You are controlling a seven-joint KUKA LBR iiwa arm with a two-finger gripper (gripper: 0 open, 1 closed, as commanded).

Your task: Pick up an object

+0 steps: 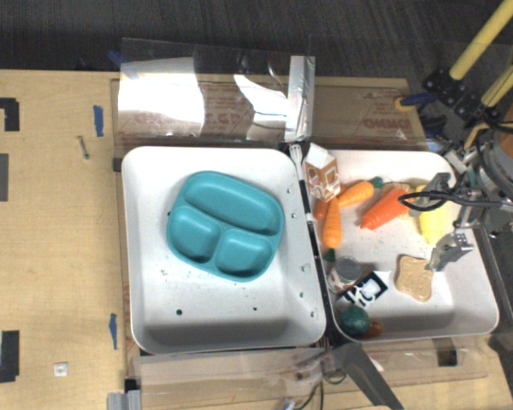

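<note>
The toast slice point(414, 278) lies flat near the right bin's point(479, 319) front right corner, just beside the gripper point(445, 252). It looks light, stiff and thin, so it is best pinched across its edges. I cannot tell the gripper's state. Toy carrots point(372, 203) and a small carton point(321, 174) lie farther back.

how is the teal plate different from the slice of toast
The teal three-compartment plastic plate lies in the left white bin; the tan toast-shaped slice lies in the right white bin. The plate is far larger. The plate has its bin to itself; the toast shares with carrots and other toys. Both lie flat.
</note>
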